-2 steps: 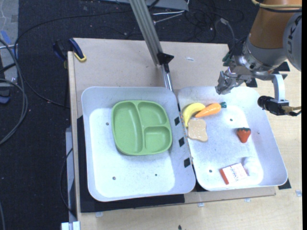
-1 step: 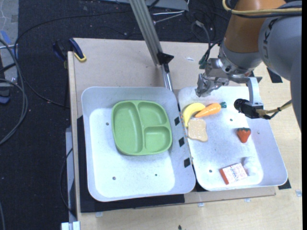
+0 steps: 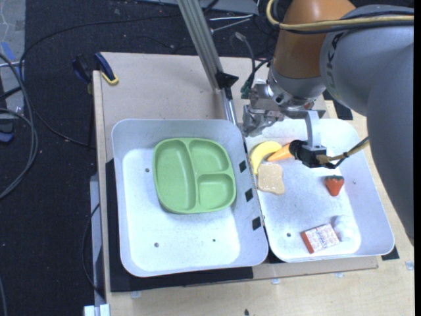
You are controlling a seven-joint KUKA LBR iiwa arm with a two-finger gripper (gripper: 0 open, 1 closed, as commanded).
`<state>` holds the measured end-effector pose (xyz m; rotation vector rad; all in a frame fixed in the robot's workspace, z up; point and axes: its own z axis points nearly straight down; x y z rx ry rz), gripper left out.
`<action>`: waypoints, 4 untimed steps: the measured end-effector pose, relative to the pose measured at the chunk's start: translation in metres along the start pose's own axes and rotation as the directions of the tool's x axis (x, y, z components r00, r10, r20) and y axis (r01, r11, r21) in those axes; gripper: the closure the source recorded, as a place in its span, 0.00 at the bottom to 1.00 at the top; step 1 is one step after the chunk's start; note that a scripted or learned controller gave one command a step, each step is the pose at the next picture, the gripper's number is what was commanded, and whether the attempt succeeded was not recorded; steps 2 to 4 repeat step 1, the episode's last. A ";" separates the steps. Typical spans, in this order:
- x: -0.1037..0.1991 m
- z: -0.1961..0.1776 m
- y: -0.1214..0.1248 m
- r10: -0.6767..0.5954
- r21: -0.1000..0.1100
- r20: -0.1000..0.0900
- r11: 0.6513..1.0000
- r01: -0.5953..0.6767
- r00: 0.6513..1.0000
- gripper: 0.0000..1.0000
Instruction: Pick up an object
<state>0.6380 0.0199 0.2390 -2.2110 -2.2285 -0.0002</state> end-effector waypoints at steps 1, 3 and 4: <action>0.052 0.012 -0.006 0.001 0.000 0.001 1.000 -0.001 1.000 1.00; 0.052 0.012 -0.006 0.001 0.000 0.001 1.000 -0.001 1.000 1.00; 0.052 0.012 -0.006 0.001 0.000 0.001 1.000 -0.001 1.000 1.00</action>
